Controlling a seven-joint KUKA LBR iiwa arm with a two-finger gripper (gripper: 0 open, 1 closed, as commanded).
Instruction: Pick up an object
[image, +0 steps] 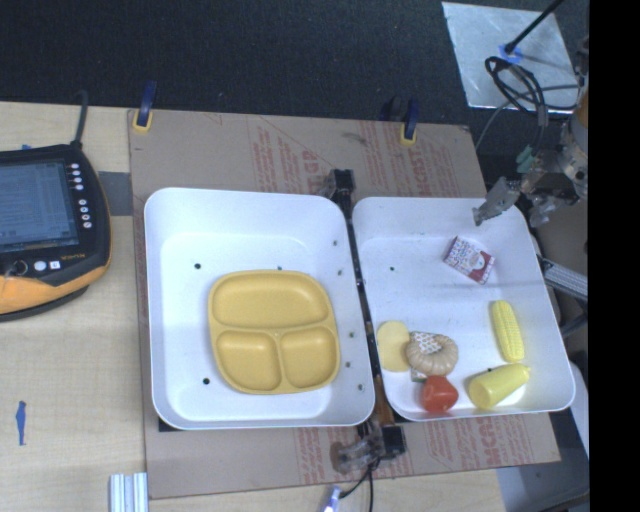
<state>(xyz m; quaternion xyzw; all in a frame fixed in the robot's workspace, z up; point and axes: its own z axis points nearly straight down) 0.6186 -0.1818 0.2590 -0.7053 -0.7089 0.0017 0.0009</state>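
The right bin (400, 235) holds several small items. A red-and-white packet (468, 259) lies near its far right corner. A yellow corn cob (507, 330) and a yellow cylinder (498, 385) lie along its right side. A red tomato (438, 395), a tan ring-shaped pastry (431, 351) and a pale yellow disc (393, 345) sit at its near edge. My gripper (518, 205) hovers over the bin's far right corner, above and to the right of the packet. It is open, with nothing between its fingers (492, 208).
The left bin (180, 250) holds a yellow divided plate (273, 331). A teach pendant (45, 225) lies on the bench at the far left. Clamps (409, 118) pin the cardboard underlay at the back. Cables (520, 85) hang near the arm.
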